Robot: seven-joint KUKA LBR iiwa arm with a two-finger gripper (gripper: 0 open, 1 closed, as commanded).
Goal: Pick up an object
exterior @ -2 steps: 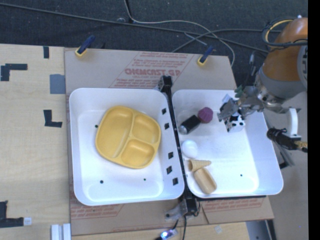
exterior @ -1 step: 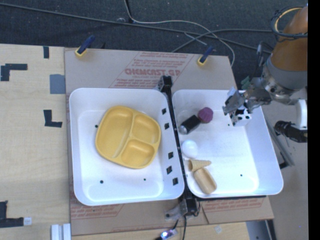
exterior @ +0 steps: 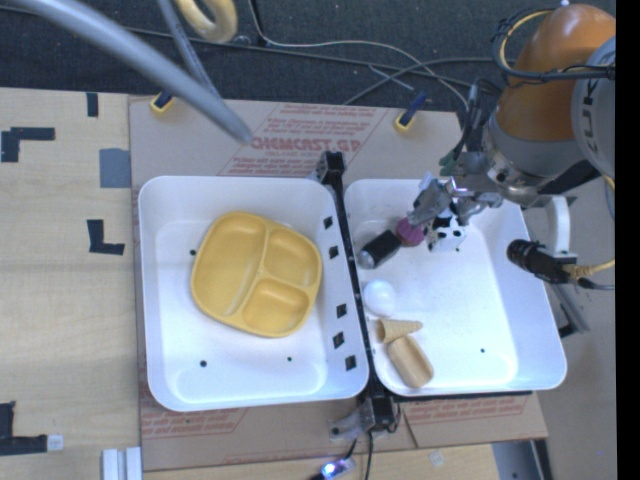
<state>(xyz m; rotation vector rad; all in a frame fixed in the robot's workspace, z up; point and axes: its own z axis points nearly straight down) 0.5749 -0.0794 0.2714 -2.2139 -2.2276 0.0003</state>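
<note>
The right bin (exterior: 520,353) holds several small objects. A black cylinder with a magenta end (exterior: 385,244) lies near its left wall. A black-and-white spotted toy (exterior: 448,231) sits just right of that. Lower down are a white ball (exterior: 378,295), a tan cone (exterior: 399,328) and a tan loaf-shaped piece (exterior: 411,362). My gripper (exterior: 440,206) hangs over the upper part of this bin, right above the magenta end and the spotted toy. Its body hides where it meets them.
The left bin (exterior: 160,288) holds a yellow divided plate (exterior: 257,273). A black divider (exterior: 343,268) runs between the bins. The orange-banded arm (exterior: 545,78) comes in from the upper right. A black fitting (exterior: 535,258) sticks out at the right bin's edge.
</note>
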